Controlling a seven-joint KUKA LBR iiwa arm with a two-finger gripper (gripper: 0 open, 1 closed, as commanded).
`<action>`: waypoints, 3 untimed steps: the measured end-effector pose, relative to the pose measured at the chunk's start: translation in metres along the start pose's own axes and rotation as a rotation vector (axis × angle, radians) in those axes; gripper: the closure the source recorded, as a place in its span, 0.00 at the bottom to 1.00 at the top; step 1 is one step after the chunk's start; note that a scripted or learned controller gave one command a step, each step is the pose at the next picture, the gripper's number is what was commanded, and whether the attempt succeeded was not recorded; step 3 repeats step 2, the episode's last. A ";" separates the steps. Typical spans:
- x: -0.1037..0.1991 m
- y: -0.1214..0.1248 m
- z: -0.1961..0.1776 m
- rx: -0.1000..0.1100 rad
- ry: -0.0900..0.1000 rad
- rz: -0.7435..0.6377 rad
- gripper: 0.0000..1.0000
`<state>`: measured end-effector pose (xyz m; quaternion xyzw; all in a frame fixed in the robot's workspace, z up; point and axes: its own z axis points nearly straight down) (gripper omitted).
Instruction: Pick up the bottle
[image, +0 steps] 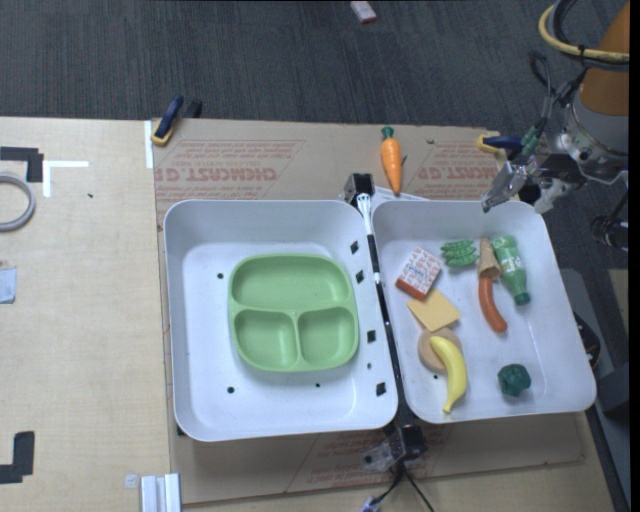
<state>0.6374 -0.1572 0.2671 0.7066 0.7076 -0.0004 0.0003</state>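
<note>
Right now I see the claw (516, 190) hanging over the far rim of the right bin (565, 330), near its upper right corner, with the grey arm (600, 100) and its orange band behind it. Its 2 fingers look spread a little with nothing between them.

Below the claw, nearer to me, the green bottle (510, 268) lies on its side inside that bin, apart from the fingers. Touching the bottle's left side is a tan piece I cannot identify, and just below that a sausage (491, 303). Down and left of the claw sit green beans (459, 253), a red-and-white packet (420, 272), a cheese slice (433, 312) and a banana (452, 370). Broccoli (514, 379) lies well below the claw. Far to its left, the other bin (190, 330) holds a green divided plate (294, 312). A carrot (390, 158) rests on the cardboard, left of the claw.
</note>
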 end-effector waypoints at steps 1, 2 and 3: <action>0.000 0.000 -0.010 -0.001 -0.002 -0.003 1.00; -0.049 -0.057 -0.018 0.000 -0.001 -0.047 1.00; -0.049 -0.057 -0.018 0.000 -0.001 -0.047 1.00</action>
